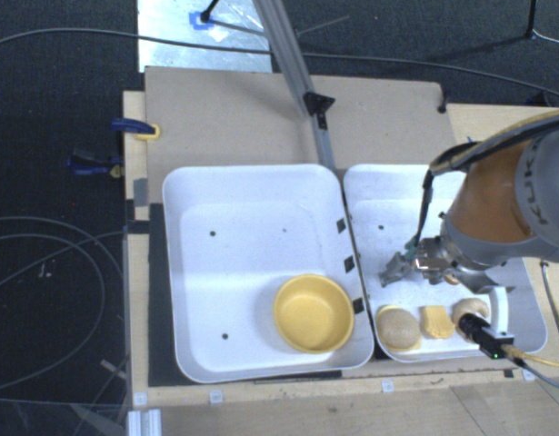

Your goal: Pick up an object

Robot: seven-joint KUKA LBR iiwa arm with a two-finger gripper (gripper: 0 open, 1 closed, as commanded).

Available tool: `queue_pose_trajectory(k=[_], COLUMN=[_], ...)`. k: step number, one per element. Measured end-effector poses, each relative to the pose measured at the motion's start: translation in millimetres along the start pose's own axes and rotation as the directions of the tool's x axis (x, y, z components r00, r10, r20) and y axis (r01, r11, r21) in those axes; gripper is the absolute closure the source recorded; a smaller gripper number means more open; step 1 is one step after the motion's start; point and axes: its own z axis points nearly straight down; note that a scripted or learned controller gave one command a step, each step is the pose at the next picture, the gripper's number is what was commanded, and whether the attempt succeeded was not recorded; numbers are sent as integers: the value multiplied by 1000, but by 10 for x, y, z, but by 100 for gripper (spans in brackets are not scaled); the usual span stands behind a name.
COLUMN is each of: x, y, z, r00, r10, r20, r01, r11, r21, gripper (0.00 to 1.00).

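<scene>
My gripper (396, 272) hangs over the right bin (379, 198), near the middle of its floor, just above the things at the bin's front edge. Nothing shows in its grasp. In front of it lie a round beige lump (399, 328), a small yellow block (435, 322) and a pale brown-and-white piece (469, 312) partly hidden by the arm's fittings. A yellow bowl (314, 312) sits upright in the front right corner of the left bin (215, 198).
The orange and grey arm (502, 203) covers the right side of the right bin. A slanted grey pole (293, 57) crosses the brown board behind the bins. Blue clamps (124, 130) sit at the bench's left edge.
</scene>
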Motion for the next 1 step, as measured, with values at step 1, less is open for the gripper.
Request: queue_pose_trajectory(k=[1], x=[3], y=[0], z=[278], r00=[1000], r10=[0], r20=[0], r01=[0], r11=[1000], r21=[-3], gripper=[0])
